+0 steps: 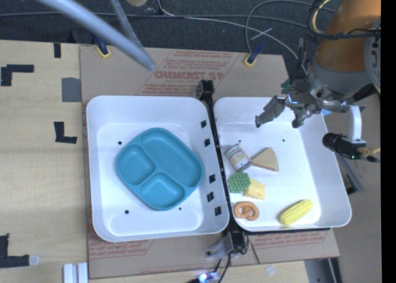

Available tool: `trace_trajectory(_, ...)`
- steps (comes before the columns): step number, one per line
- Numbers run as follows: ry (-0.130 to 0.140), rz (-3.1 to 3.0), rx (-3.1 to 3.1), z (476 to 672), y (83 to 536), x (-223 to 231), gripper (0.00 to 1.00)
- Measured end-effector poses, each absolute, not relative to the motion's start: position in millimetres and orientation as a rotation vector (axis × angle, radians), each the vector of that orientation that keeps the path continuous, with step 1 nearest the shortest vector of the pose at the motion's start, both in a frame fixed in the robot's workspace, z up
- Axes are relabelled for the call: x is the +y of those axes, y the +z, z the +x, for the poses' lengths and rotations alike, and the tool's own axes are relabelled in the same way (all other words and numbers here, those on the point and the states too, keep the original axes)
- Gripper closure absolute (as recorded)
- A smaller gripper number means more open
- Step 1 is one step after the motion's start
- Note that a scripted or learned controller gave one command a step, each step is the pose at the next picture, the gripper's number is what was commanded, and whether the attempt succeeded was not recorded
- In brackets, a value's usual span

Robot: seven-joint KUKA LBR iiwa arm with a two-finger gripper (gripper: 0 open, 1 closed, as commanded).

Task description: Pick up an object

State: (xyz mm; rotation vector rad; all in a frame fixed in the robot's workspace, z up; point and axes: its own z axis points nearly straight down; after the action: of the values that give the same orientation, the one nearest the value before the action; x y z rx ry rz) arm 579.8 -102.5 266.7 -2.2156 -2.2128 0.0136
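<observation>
- While the grey arm with its orange band (352, 15) reaches in from the right, the claw (283, 114) hangs over the far part of the right bin (337, 189); its two dark fingers (267, 114) are spread wide apart and nothing is between them.
- Nearer to the camera than the claw, and a little to its left, lie the objects on the floor of this bin; none of them touches the claw.
- Closest to the claw is a tan wedge (266, 160); just beside it on the left is a small silver can (236, 156), tilted on its side.
- Further from the claw come a green piece like broccoli (238, 182) and a pale yellow cube (255, 191), touching each other; then an orange pretzel (247, 211).
- A yellow corn cob (296, 212) lies in the near part, well apart from the claw.
- Far to the left of the claw, in the left bin (99, 152), lies a blue divided tray (159, 168).
</observation>
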Motion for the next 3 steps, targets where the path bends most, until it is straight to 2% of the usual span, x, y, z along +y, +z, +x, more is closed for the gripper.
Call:
trace_trajectory(1, 0.002, -2.219, -2.222, 581.7, 273, -102, 0.0)
trace_trajectory(3, 0.008, -2.218, -2.218, 580.1, 154, -115, 0.0)
